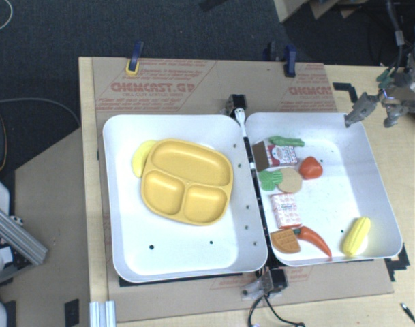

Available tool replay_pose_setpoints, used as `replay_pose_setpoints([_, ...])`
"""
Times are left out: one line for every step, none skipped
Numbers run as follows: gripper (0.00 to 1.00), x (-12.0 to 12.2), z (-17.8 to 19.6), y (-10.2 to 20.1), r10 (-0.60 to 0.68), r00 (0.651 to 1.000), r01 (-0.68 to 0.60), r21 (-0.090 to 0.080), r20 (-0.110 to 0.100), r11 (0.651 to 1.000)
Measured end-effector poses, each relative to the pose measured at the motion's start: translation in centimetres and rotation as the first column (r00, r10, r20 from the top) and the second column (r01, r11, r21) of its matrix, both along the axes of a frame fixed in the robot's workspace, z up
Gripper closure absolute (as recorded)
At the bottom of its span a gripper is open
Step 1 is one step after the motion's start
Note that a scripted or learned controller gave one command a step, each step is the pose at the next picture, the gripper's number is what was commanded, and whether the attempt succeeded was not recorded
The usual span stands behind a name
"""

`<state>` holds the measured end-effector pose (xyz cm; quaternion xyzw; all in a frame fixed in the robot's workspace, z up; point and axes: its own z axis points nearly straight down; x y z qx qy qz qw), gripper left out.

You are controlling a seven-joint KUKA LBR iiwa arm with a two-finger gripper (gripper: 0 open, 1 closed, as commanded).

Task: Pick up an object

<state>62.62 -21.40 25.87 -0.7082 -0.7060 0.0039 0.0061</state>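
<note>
gripper [373, 109] poised above the right bin's [371, 152] far corner — fingers spread, holding nothing, ready to descend; candidate objects, e.g. corn cob [356, 236] and tomato [311, 168], lie loose below, well apart.

Right bin [371, 157] far half bare, toys [287, 182] crowding its left side

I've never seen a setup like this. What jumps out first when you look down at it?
The big yellow tray with three compartments dominates the left bin. The right bin holds a cluster of small toy foods along its left side, including a tomato, a carrot and, apart near the front right corner, a corn cob. The gripper sits at the upper right, above the right bin's far corner.
</note>
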Motion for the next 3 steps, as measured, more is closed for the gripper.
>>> replay_pose_setpoints([0.0, 0.2, 0.9, 0.1, 0.003, 1.0, -0.003, -0.003, 0.014, 1.0])
replay_pose_setpoints([0.0, 0.6, -5.3, 0.3, 0.004, 1.0, -0.004, -0.002, 0.01, 1.0])
replay_pose_setpoints([0.0, 0.8, -11.5, 0.1, 0.004, 1.0, -0.004, -0.003, 0.012, 1.0])
